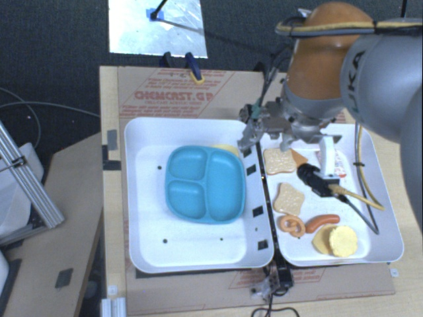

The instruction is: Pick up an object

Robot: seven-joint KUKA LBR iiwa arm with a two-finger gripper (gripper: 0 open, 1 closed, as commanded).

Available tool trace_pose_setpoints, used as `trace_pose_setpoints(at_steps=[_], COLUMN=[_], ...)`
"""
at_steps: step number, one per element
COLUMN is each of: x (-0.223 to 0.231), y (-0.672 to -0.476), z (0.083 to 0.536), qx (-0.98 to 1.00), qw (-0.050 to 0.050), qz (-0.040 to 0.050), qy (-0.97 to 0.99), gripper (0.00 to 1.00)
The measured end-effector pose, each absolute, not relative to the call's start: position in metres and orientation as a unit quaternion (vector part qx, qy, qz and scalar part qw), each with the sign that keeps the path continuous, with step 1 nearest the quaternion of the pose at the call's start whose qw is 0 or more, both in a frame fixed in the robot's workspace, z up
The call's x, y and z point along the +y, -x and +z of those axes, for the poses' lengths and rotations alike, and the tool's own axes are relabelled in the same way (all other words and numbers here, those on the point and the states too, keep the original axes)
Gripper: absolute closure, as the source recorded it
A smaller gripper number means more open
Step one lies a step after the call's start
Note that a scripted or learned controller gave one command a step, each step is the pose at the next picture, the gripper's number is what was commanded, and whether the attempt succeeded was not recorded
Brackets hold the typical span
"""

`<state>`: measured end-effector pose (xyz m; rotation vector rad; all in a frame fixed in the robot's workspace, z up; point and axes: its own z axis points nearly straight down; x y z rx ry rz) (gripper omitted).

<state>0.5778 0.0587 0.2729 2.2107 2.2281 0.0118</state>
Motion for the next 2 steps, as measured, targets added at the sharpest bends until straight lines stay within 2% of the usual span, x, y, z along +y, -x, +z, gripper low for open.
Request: trace_pose_setpoints(at_steps=[1,2], x=[0.057,0.086], y=[-0.579,-0.529], z=[0.278,0.207], qx=[0.711,0.71], qw=[0.001,-0.004], qz=[0.0019,-0.0029], qy=[-0.703,-0.704], gripper=[1.0,1.0])
